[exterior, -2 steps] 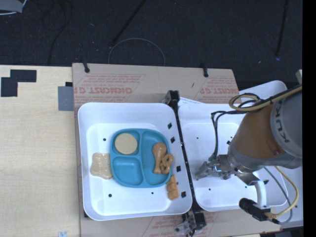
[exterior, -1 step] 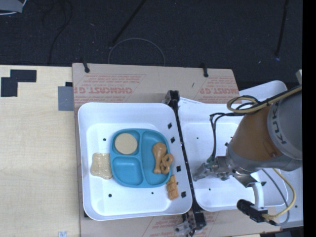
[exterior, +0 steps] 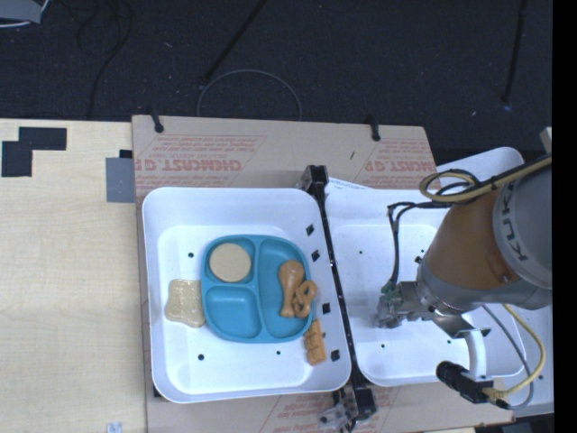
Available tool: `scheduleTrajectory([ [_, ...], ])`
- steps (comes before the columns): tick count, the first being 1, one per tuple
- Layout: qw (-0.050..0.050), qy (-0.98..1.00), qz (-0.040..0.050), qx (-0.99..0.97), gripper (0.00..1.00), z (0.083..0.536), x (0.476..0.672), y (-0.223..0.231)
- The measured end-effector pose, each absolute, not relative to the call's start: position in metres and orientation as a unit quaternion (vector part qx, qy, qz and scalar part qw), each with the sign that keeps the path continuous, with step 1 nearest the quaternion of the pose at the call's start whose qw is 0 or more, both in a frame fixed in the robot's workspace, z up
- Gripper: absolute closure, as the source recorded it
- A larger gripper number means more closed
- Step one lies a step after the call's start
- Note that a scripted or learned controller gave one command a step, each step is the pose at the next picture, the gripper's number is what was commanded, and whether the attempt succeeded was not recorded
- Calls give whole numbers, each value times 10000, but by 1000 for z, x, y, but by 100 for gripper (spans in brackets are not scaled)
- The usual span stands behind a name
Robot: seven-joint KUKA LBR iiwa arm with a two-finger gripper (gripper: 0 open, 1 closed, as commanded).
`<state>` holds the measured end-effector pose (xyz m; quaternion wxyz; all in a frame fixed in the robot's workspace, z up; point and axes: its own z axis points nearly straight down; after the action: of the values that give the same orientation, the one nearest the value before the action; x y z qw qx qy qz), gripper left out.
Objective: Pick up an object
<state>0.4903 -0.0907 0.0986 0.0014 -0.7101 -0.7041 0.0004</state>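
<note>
A blue divided tray (exterior: 242, 318) lies flat in the left bin (exterior: 171, 215), holding a round tan disc (exterior: 229, 262) and pretzel-like pieces (exterior: 296, 288) (two more tan items rest just beside its edges).

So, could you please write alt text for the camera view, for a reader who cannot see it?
A grey and orange robot arm reaches from the right, its gripper low in the right white bin. The left white bin holds a blue divided plate bearing a round tan piece and a pretzel-like piece, with tan food pieces beside it.
</note>
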Motion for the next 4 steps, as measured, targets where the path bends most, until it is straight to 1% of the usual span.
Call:
scheduleTrajectory([
  [1, -4, -7050, -2, -7092, 100, 153, 487, -101],
  [2, -14, -7074, -12, -7068, 100, 215, 492, -99],
  [3, -4, -7070, 0, -7072, 100, 264, 495, -110],
  [4, 13, -7082, 8, -7060, 100, 261, 509, -59],
])
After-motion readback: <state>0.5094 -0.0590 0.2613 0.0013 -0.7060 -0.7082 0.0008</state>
